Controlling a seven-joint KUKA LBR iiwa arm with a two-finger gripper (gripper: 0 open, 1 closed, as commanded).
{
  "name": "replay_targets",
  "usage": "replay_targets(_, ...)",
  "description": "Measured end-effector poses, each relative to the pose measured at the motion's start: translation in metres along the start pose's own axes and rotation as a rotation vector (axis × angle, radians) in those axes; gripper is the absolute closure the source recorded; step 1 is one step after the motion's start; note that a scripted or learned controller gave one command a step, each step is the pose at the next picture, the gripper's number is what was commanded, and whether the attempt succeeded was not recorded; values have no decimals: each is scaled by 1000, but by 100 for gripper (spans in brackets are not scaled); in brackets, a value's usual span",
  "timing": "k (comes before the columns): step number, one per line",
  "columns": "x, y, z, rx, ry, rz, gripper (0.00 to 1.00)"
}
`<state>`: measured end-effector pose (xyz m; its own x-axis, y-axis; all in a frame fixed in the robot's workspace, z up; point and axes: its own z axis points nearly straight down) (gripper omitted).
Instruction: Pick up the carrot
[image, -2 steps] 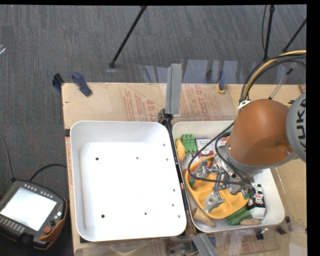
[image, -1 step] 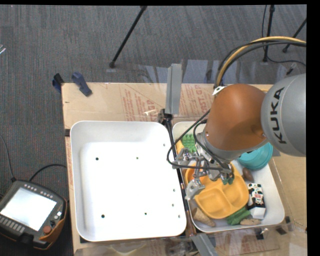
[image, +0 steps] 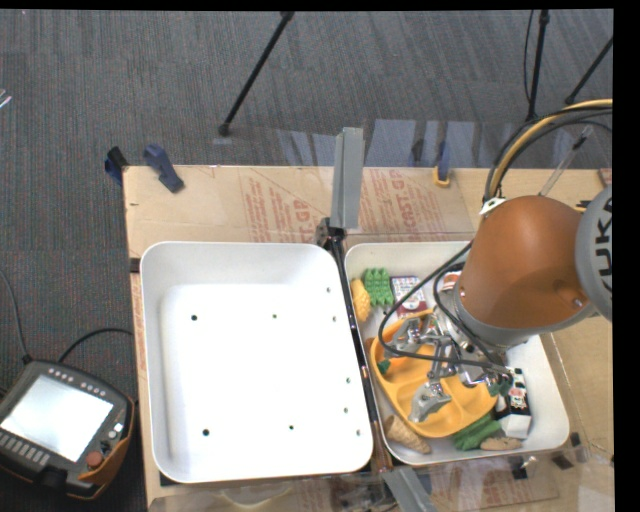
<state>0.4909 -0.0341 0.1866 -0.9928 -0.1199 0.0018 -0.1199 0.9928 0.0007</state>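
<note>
Two bins noted; gripper (image: 432, 400) hangs over the right bin (image: 556, 400), finger state indeterminate, and should centre on the carrot (image: 409, 432) beside the yellow dish (image: 400, 375) before closing.

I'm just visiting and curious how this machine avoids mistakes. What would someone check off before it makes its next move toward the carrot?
1. Carrot located: cannot tell; no object in the right bin is clearly a carrot.
2. Gripper is over the right bin: ok.
3. Gripper is low among the items, above the orange dish: ok.
4. Anything held between the fingers: cannot tell.
5. Clutter near the gripper: not ok; the green toy, the box and the dish crowd it.
6. Left bin out of the arm's way: ok.
</note>
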Motion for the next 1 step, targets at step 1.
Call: replay_targets(1,2,55,0,-2,1,-7,0)
